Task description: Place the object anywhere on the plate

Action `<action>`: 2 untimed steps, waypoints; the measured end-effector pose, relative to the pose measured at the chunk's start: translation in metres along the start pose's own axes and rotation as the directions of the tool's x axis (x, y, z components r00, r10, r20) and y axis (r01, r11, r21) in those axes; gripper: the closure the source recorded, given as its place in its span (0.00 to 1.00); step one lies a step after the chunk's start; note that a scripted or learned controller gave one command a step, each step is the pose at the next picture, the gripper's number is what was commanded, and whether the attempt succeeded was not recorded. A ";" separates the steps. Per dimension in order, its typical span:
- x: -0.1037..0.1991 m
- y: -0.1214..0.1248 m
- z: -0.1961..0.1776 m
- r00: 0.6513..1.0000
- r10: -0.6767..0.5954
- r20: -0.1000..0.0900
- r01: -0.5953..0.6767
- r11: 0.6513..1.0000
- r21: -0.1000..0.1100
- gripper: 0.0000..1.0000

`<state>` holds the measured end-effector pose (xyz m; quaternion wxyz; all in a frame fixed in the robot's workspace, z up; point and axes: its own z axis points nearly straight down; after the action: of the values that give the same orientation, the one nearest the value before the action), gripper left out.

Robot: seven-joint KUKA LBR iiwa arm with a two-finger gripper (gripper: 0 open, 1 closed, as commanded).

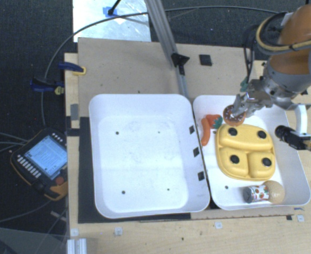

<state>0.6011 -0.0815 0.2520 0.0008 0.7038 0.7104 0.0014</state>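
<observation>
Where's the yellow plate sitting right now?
The yellow plate lies in the right-hand bin, with the orange carrot at its left edge and a small can just below it.

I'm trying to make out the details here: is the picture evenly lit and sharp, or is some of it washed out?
In the camera view, the left white bin is so bright that its floor looks nearly featureless; a reflective sheet at the top glares; the gripper above the yellow plate is soft and hard to read, as is the small can; shadows are faint.
</observation>
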 end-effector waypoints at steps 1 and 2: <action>0.051 0.015 0.016 1.000 -0.001 -0.001 0.001 1.000 0.001 1.00; 0.114 0.032 0.016 1.000 -0.002 -0.002 0.002 1.000 0.000 1.00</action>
<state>0.6324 0.0325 0.2366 0.0004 0.7030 0.7112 0.0022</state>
